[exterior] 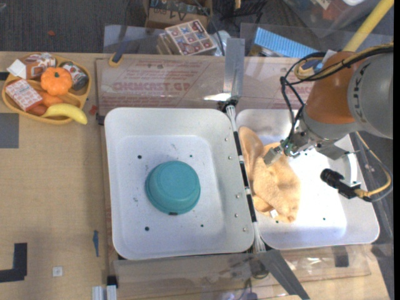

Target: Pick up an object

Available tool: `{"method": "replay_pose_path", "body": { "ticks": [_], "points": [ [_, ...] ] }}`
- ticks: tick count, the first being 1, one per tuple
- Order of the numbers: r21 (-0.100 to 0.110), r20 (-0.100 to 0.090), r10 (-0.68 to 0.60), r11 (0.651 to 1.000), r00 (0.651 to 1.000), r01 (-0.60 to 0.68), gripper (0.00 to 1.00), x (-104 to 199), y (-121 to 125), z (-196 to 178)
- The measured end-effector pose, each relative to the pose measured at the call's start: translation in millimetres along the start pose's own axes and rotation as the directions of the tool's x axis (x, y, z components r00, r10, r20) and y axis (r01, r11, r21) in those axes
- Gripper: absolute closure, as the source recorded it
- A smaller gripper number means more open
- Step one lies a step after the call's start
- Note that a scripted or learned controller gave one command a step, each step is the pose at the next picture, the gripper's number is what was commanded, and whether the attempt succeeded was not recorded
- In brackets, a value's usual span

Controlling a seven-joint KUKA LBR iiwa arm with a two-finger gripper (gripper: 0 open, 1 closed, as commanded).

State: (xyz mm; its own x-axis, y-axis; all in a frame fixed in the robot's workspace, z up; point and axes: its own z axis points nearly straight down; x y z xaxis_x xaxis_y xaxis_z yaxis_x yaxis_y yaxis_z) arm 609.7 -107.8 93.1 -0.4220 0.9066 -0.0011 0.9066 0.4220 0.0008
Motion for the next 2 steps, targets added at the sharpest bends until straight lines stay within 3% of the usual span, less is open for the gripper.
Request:
{"method": "replay_pose_path", "body": {
  "ticks": [1, 2],
  "points": [
    [-0.003, 0.003, 0.357, 0.934, 0.934, -0.357, 0.0, -93.7, 11.5, 6.2],
    [-0.004, 0.002, 0.355, 0.935, 0.935, -0.355, 1.0, -91.8, 13.4, -2.6]
  ]
}}
